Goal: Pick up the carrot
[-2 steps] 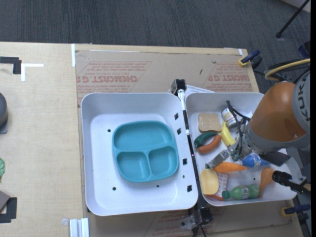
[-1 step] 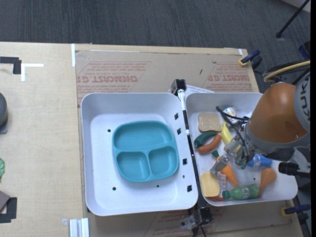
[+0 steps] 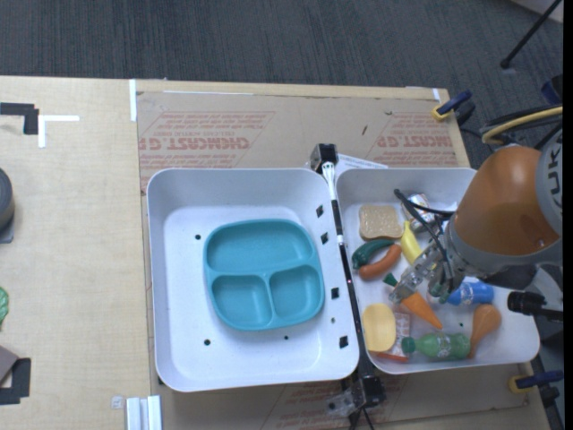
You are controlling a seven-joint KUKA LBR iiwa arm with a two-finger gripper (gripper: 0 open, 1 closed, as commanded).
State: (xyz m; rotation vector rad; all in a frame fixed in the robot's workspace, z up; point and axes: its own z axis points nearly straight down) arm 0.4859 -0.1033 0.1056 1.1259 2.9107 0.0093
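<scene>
Wooden worktop [image 3: 72,267], two white bins; right bin [image 3: 501,352] cluttered. Item: carrot [image 3: 419,310], orange, lying just below my gripper [image 3: 423,276], near-touching, long axis slanting down and right, pointed end away. Gripper state: I cannot tell wide or narrow; nothing visibly held. Nearby: second orange piece [image 3: 483,322] further right, green bottle [image 3: 439,347] below.
</scene>
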